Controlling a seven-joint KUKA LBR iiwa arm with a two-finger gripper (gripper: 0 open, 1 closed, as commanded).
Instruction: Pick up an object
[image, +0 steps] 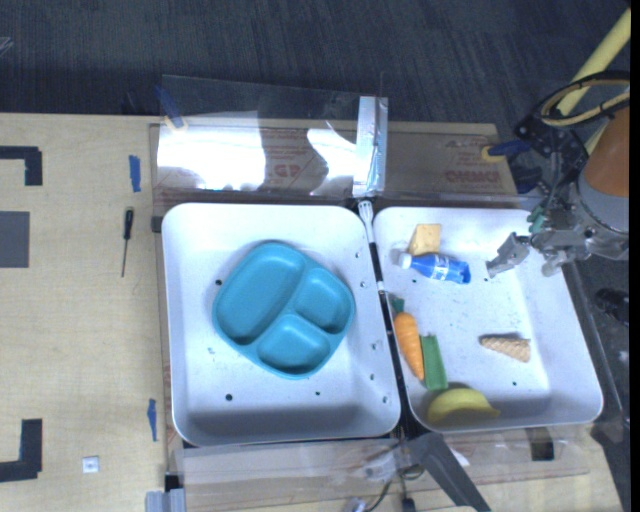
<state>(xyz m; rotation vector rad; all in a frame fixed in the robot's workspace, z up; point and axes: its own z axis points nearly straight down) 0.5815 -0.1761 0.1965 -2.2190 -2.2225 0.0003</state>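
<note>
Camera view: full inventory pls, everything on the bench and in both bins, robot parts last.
left bin: 1, white, left half of bench
right bin: 1, white, beside the left bin
divided plate: 1, blue, three compartments, middle of left bin
bottle: 1, blue with white end, lying in right bin, far left part
cracker block: 1, tan, just behind the bottle
carrot: 1, orange, along right bin's left wall
green stick: 1, green, beside the carrot
banana: 1, yellow-green, near edge of right bin
cone: 1, tan, right bin, right of centre
screwdriver: 1, dark, on bench left of bins
gripper: 1, grey, over right bin's far right part, holding nothing visible
</note>
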